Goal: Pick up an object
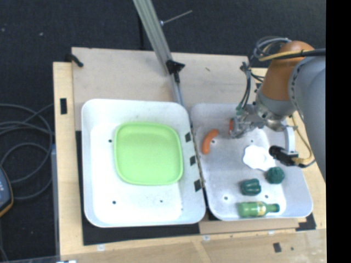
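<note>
We see the arm (290,86) reaching in from the right, its gripper (237,126) low over the far part of the right bin (219,199); we cannot tell how its jaws stand, and nothing shows between them. Just left of the gripper, an orange sausage-shaped toy (209,140) lies near the bin's left wall. Right of the middle sits a white crumpled piece (256,156), with a dark green ball (275,175) just beside it. Nearer us lie a green pepper (250,187) and a green bottle (256,208) on its side. The left bin (98,147) holds a light green plate (148,153).
</note>
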### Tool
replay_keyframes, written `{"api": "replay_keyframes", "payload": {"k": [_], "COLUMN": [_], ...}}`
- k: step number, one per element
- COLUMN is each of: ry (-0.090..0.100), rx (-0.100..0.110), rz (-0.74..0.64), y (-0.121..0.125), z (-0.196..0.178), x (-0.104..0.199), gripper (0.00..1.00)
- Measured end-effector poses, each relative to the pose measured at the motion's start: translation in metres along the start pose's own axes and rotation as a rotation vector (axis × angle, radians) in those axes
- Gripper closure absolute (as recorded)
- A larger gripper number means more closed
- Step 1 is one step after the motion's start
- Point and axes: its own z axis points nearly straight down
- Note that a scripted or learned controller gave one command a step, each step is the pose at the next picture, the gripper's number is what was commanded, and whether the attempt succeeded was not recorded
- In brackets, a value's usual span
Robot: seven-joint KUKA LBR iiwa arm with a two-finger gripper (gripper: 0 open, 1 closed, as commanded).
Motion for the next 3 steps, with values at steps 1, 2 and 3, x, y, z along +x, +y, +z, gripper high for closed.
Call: {"api": "replay_keyframes", "payload": {"k": [1,2,3], "ry": [0.000,0.000,0.000], "rx": [-0.004,-0.005,-0.005], "rz": [0.000,-0.001,-0.001], "y": [0.005,0.007,0.003], "z": [-0.046,-0.109,-0.171], "x": [-0.007,-0.003,-0.003], "gripper": [1.00,1.00,1.00]}}
